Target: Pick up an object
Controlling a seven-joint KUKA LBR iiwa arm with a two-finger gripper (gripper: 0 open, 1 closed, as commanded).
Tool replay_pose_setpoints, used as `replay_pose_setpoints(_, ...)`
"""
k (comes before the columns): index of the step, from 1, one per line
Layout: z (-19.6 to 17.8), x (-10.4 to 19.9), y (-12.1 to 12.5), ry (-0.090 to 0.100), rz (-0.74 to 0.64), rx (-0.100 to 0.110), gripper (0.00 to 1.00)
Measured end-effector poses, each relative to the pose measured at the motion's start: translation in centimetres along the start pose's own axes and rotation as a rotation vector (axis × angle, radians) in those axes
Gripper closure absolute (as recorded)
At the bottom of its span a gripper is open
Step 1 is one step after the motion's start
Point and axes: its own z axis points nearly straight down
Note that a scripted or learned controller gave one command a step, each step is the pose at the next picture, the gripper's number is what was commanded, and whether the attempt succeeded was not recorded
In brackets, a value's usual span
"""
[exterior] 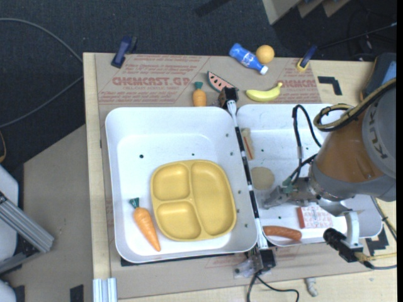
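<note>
Pincer (277, 197) is seen low over the right bin (277, 121), near that bin's left wall, with the grey arm (352, 162) reaching in from the right. Whether its fingers are apart or together cannot be told, since they are small and blurred against the white floor. No object is seen between them, so nothing can be said to be held.

Several candidates lie close by. A tan round piece (262, 178) rests just up and left of the pincer, a sausage (283, 233) lies below it near the front wall, and a red-and-white packet (314, 217) sits to its right, partly under the wrist. A brown stick (247, 145) lies along the dividing wall.

Risk is judged mainly as a miss: the pincer sits between objects rather than squarely over one, so bare floor may be closed on. The round piece could be nudged against the wall and slip away. The flat packet may prove too low to be caught. The wall itself could be struck.
</note>
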Motion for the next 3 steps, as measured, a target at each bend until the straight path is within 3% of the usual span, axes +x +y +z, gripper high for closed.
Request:
replay_pose_setpoints(1, -0.1, -8.8, 0.0, -0.005, 0.003, -0.004, 0.0)
replay_pose_setpoints(2, -10.7, -4.1, 0.1, -0.002, 0.0, -0.005, 0.0)
replay_pose_setpoints(3, -5.7, -4.5, 0.0, -0.002, 0.002, -0.001, 0.0)
